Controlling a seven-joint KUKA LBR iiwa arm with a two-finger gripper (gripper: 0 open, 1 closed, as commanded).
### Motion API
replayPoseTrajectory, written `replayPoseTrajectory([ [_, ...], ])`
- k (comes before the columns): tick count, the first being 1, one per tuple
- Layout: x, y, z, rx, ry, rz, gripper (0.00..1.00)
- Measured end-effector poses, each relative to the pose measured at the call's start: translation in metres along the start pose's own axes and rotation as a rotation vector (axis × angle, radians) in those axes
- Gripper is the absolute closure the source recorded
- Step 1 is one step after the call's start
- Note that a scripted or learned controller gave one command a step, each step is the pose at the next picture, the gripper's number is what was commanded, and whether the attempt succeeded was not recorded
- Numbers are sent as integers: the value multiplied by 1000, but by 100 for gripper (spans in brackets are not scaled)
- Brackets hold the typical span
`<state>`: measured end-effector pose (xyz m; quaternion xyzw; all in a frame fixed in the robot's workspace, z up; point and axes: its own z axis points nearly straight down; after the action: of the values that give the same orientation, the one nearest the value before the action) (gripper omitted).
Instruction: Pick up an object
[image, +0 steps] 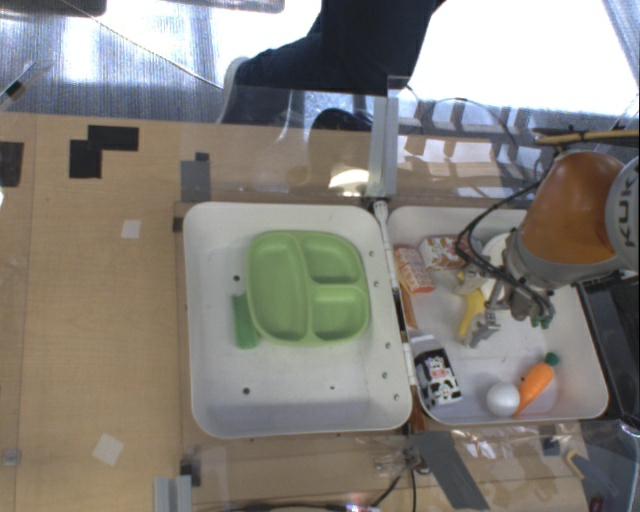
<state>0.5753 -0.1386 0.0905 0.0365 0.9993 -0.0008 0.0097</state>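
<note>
While the jaws (487, 328) hang low over the right bin (590, 405), their fingers stand slightly parted with nothing between them. Nearest the camera, below the jaws, lie a white ball (502, 398) and an orange toy carrot (537, 385), touching each other, with a small black-and-white carton (437, 377) to their left by the bin wall. Just left of the jaws lies a yellow banana-like piece (471, 310). Farther back and left of the jaws sit printed snack packets (425, 262). Well to the left, the other bin (215, 400) holds a green divided plate (306, 286) and a green stick (244, 320) beside it.
</note>
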Motion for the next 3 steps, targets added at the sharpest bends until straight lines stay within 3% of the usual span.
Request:
replayPoseTrajectory([
  [1, -11, 20, -1, 2, -1, 108, 0],
  [2, -35, -3, -5, -12, -4, 214, 0],
  [3, -61, 12, 2, 15, 57, 415, 0],
])
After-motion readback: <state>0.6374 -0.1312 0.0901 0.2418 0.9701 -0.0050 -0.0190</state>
